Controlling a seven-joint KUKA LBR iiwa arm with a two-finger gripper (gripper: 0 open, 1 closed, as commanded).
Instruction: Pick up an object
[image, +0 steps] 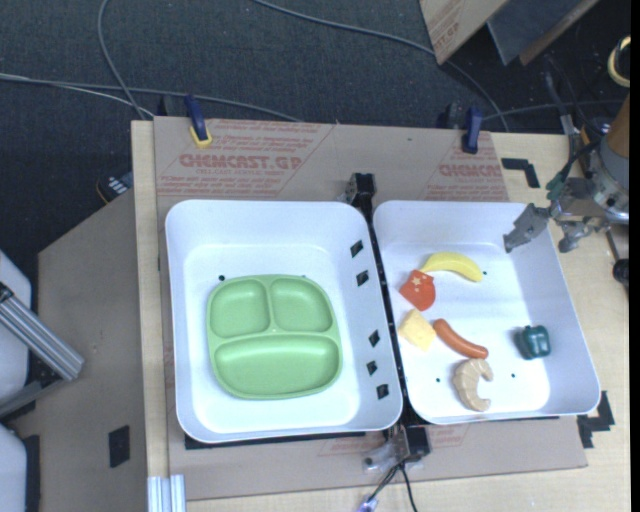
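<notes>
The right bin holds several toy foods: a yellow banana, a red piece, a pale yellow wedge, an orange-red sausage, a beige curled piece and a teal-green pepper. My gripper hangs over the bin's far right corner, well apart from all of them. Its two grey fingers are spread open with nothing between them.
The left bin carries a green divided plate. A black divider with clips runs between the bins. Blue clamps hold the cardboard base at the back, and cables lie on the dark floor beyond.
</notes>
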